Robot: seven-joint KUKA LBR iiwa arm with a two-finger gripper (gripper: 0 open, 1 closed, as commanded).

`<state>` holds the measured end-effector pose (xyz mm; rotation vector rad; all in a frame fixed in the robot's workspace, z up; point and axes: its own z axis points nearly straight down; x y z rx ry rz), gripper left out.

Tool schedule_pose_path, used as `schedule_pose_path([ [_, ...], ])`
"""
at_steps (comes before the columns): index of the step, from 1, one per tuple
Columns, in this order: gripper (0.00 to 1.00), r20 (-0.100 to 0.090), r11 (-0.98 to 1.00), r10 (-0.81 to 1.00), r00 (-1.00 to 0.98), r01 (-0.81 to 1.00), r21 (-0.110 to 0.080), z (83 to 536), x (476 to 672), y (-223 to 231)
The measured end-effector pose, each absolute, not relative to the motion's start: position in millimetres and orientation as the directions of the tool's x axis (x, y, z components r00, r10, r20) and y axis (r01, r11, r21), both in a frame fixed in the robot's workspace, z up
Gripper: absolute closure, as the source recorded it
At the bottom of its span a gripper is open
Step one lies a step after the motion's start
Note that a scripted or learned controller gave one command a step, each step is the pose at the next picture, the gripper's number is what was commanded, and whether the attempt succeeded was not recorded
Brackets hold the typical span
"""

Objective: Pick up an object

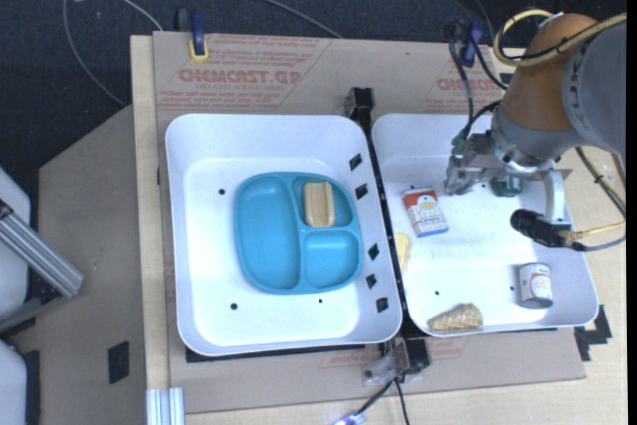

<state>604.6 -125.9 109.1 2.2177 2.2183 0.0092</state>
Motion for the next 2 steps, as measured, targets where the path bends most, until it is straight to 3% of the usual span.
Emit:
schedule_pose_path([
  [2,1.00,-0.002,0.002,1.000,-0.002,1.000,0.008,227,610.2,-132],
])
